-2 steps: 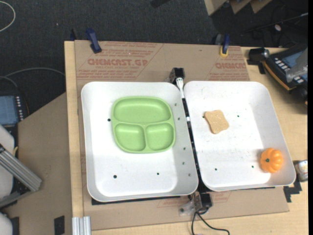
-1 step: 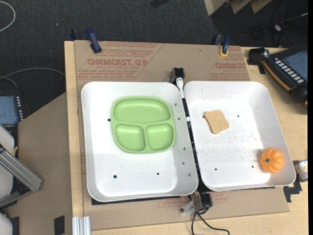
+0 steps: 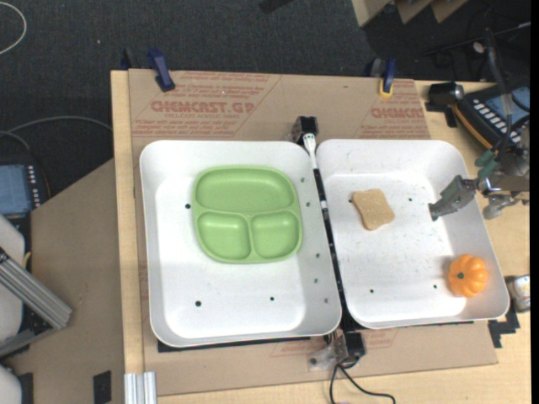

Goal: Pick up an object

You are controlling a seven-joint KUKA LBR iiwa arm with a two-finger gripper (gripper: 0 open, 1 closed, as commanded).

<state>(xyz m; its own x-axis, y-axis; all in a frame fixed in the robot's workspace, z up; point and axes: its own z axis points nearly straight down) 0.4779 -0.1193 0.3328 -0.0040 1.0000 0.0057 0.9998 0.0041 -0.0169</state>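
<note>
A tan, bread-like piece [image 3: 371, 209] lies in the upper middle of the right bin [image 3: 396, 305]. A small orange pumpkin [image 3: 467, 275] sits near that bin's front right corner. My gripper [image 3: 469, 203] hangs over the right bin's right side, above the pumpkin and to the right of the tan piece. It is open, one grey finger [image 3: 448, 198] slants down-left, and nothing is between its fingers. It touches neither object.
The left bin [image 3: 168, 310] holds a green divided plate [image 3: 248, 213]. A black divider strip [image 3: 324, 225] runs between the bins. Blue and yellow clamps [image 3: 160, 69] hold the cardboard base at the back. Cables and equipment crowd the far right.
</note>
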